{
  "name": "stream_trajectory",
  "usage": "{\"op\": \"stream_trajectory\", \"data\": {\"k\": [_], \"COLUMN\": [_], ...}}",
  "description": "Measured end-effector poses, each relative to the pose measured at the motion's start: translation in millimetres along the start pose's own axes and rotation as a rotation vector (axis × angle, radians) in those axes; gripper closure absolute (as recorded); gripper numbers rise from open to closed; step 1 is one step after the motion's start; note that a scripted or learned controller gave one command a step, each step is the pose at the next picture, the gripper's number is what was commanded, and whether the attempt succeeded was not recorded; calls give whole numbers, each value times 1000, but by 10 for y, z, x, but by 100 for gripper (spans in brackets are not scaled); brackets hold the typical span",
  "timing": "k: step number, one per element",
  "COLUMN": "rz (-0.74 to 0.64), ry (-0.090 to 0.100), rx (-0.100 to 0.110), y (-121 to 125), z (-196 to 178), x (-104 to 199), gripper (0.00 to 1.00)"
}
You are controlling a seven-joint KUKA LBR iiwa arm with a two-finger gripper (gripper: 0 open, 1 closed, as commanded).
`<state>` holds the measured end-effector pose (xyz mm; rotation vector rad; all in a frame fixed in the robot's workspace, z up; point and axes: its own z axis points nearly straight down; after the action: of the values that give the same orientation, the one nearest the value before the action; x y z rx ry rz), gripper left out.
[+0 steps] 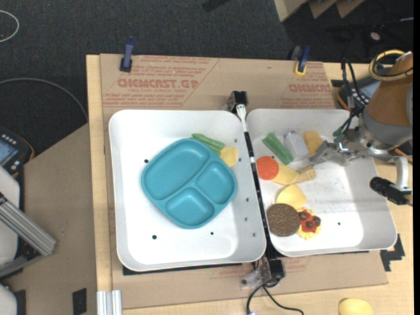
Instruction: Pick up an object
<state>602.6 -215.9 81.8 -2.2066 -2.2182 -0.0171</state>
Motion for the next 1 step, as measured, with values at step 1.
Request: {"op": "stream_trajectory", "data": {"k": [1], "rz": [3], "ry": [-25], "rx": [-21], "y": [150], "z": [-1593], "x": [-64], "gripper": [0]}}
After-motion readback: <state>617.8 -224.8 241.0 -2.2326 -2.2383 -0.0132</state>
